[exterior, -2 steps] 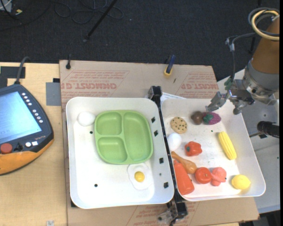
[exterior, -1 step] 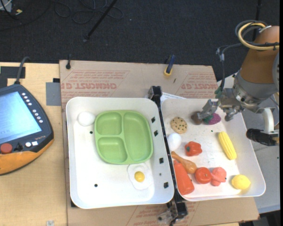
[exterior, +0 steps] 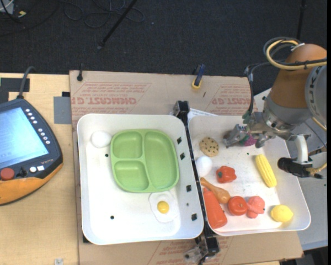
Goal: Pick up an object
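Cardboard sheet (exterior: 127, 95) under white bins (exterior: 88, 203); black floor behind; end effector (exterior: 240, 136) state unclear.

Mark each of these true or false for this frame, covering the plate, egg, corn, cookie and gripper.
1. The green divided plate lies in the left bin. True.
2. The fried egg rests on the plate. False: it lies on the bin floor beside it.
3. The corn cob is in the right bin. True.
4. The cookie lies in the left bin. False: right bin.
5. The gripper hovers over the left bin. False: over the right bin.
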